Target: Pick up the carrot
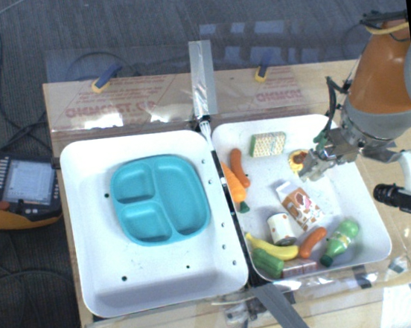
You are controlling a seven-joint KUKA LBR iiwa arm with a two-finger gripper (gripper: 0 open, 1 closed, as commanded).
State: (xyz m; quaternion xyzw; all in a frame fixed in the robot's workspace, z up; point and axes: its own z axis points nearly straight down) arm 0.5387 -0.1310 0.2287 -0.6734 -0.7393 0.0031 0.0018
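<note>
Farthest from the pincer (315,161), across toward the view's left: the left bin (87,235) on the counter (58,96), bearing a blue divided plate (159,198), no part of the task. Nearer, just over the wall between the bins, yet well apart from the pincer: the carrot (231,187), lying lengthwise along the left wall of the right bin (377,238), green end toward the view's bottom, touching or nearly touching a reddish-orange sausage-like piece (238,166) on its pincer side. Between carrot and pincer: a pale cracker-like block (268,144) and, a little lower in the view, a printed packet (301,207). Just beside the pincer, on its carrot side: a small yellow item (299,159), too small to name. Poised low over the right half of the right bin, on the grey arm (384,91) reaching in from the view's right. Cannot tell whether wide or narrow from this angle, and nothing seen held. Below the pincer in the view: a can (279,227), a banana (273,247), a red piece (312,241), a green bottle (341,239). Judged barely begun: no grasp made, no lift, carrot at rest on the bin floor. Left to do: cross the bin toward the far wall, line up along the carrot, come down, close, raise. Likely awkward, with the wall tight on one side and the reddish piece on the other.
</note>
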